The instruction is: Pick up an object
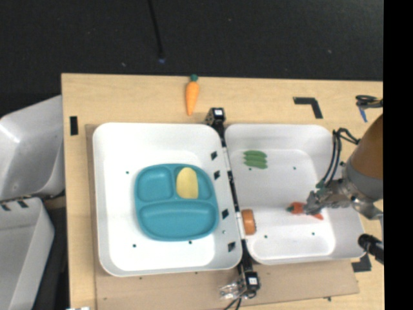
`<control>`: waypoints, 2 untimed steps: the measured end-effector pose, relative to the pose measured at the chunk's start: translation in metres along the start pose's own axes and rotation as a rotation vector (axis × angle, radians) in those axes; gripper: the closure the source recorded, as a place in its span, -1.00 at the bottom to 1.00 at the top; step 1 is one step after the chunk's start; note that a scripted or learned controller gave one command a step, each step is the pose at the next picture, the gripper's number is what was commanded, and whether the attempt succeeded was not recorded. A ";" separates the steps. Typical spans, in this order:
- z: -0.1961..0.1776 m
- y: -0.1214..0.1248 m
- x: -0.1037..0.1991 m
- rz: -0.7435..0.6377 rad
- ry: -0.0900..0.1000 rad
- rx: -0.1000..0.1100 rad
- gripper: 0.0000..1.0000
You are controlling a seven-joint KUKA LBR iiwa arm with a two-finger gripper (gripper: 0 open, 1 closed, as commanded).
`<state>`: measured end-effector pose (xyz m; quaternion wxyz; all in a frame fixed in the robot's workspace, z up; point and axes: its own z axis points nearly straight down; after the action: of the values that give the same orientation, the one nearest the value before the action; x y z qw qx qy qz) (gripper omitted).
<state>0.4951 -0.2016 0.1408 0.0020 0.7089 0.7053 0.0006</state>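
My gripper reaches low into the right bin from the right side, by that bin's right wall. A small red-orange object lies on the bin floor right at the gripper's left side, and a bit of red shows just below the gripper. The frame does not show whether that object is gripped or only touched. A green ridged piece lies in the same bin's upper left part. An orange round piece sits against the bin's left wall.
The left bin holds a blue divided plate with a yellow piece in its upper right compartment. A toy carrot lies on the wooden bench behind the bins. Cables hang by the arm.
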 end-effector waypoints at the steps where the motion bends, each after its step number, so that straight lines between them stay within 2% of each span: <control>1: -0.063 0.008 0.000 -0.008 -0.002 -0.005 1.00; 2: -0.080 0.009 -0.002 -0.008 0.000 0.000 1.00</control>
<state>0.5036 -0.2033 0.2213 0.0020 0.7060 0.7082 0.0007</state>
